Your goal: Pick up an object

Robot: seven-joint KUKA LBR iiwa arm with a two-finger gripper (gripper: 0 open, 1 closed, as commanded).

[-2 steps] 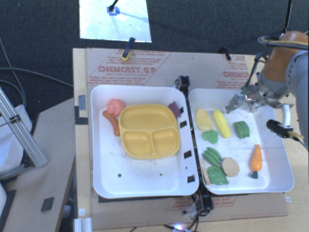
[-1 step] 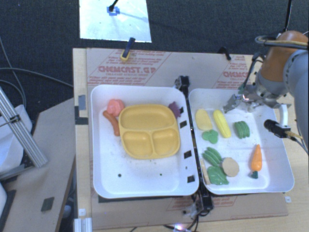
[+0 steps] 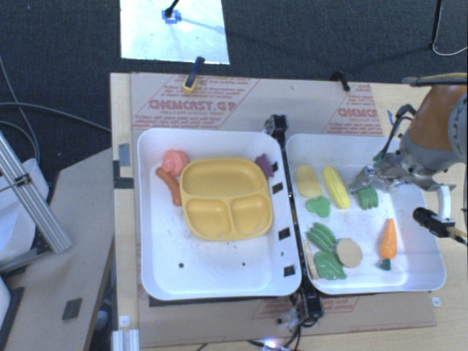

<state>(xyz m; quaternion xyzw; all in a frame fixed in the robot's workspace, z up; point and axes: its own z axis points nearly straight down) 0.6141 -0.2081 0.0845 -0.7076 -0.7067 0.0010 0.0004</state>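
Claw (image 3: 368, 183): metal, two-fingered, entered from the right on a grey arm (image 3: 439, 134) with an orange band; positioned low over the right bin (image 3: 431, 269), at its upper middle. Fingertips sat at or against a small green toy (image 3: 368, 197); whether they were spread, closed or gripping that toy could not be told from this angle.

Right bin, contents:
- small green toy, directly under the claw tip, right of the corn.
- corn cob (image 3: 336, 186), yellow, lying lengthwise just left of the claw.
- pale yellow piece (image 3: 308, 181), left of the corn, near the bin's left wall.
- small green leafy piece (image 3: 318, 207), just below the pale yellow piece.
- green pods (image 3: 325, 251), lower left of the bin, lying close together.
- tan round disc (image 3: 349, 253), touching the pods on their right.
- carrot (image 3: 388, 241), orange with green top pointing down, well right of the disc and below the claw.

Left bin (image 3: 153, 269), contents:
- yellow divided tray (image 3: 223, 199), three compartments, centre of bin.
- pink and orange toy pieces (image 3: 172, 170), touching the tray's left edge.
- small purple piece (image 3: 264, 164), at the tray's upper right corner.
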